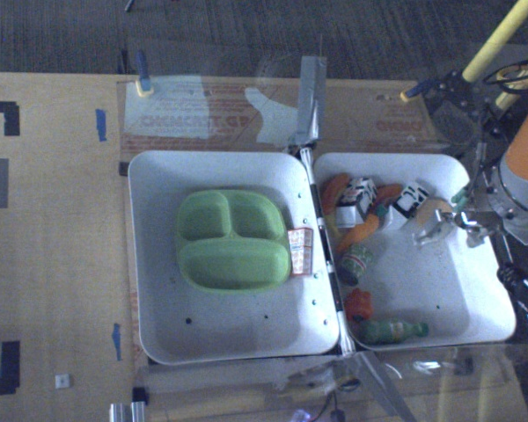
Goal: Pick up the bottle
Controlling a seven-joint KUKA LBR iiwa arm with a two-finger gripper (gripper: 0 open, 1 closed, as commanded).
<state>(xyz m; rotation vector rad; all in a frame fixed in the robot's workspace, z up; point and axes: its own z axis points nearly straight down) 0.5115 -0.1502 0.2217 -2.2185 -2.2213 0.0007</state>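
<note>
The claw [442, 227] hangs over the top right part of the right bin [475, 310]. It is shiny metal, and I cannot tell how far open it is or if it has hold of anything.

Far to the left of the claw, in the left bin [154, 262], lies a smooth green plate [231, 240] with three rounded dips. A small flat packet [300, 251] with red marks leans at its right side. Both bins are white, shallow and square with soft corners. Just left of the claw sits a heap of small things [365, 205], orange, black and white.

The bins rest on a pale wooden bench [53, 262] with blue tape bits and black marks. Past the bench, up top, is a dark grey carpet floor [246, 16].

The bottle [393, 330] is green and see-through with a thin neck. It lies on its side below the claw and a bit left, well apart from it, by the bin's near wall. A small red thing [359, 302] sits just beside it.
</note>
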